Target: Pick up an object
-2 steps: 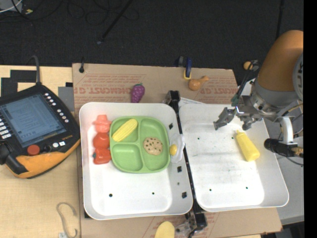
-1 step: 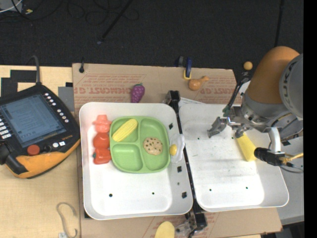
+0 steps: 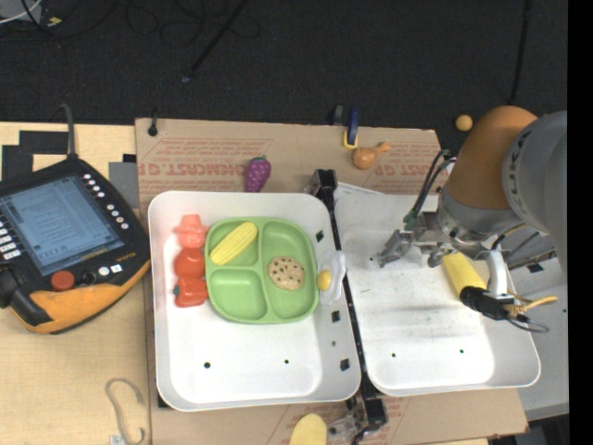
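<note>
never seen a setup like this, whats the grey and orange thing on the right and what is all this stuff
One camera looks down at a slant on a bench. The grey and orange thing is a robot arm reaching in from the right; its gripper, the pincer for grabbing, hangs over the right white bin, with nothing that I can make out in its grasp. The left bin holds a green divided plate with toy corn and a cookie on it, and a red toy beside the plate. The screen at far left is a control handset.
</note>
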`<state>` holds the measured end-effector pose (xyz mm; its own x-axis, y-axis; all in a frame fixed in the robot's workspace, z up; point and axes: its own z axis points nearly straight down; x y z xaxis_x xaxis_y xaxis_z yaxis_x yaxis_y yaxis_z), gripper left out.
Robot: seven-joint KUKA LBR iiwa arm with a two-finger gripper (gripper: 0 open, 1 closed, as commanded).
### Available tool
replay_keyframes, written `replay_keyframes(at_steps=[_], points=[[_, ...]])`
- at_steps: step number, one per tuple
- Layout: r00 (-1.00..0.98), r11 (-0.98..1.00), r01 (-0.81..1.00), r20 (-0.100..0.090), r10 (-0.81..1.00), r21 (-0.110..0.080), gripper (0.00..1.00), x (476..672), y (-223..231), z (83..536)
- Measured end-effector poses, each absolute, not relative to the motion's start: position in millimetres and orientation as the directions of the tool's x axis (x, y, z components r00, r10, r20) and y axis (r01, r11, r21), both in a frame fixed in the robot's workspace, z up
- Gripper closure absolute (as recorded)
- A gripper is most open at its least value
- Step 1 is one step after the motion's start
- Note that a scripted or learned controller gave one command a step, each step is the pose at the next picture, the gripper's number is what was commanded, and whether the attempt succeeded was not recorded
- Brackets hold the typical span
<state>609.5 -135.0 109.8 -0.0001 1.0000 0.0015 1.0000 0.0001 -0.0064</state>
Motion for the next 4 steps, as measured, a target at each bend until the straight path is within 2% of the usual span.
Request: replay_keyframes(at_steps=[1, 2, 3, 4], points=[[0.002, -0.002, 1.0, 0.001, 1.0, -0.005, 0.0, 609.1, -132.7, 86.0], [0.006, -0.006, 1.0, 0.001, 1.0, -0.003, 1.0, 609.5, -134.3, 97.7], [0.009, -0.009, 1.0, -0.001, 1.0, 0.004, 1.0, 609.9, -139.6, 161.1], [0.008, -0.008, 1.0, 0.0, 1.0, 0.002, 1.0, 607.2, -141.6, 203.8]])
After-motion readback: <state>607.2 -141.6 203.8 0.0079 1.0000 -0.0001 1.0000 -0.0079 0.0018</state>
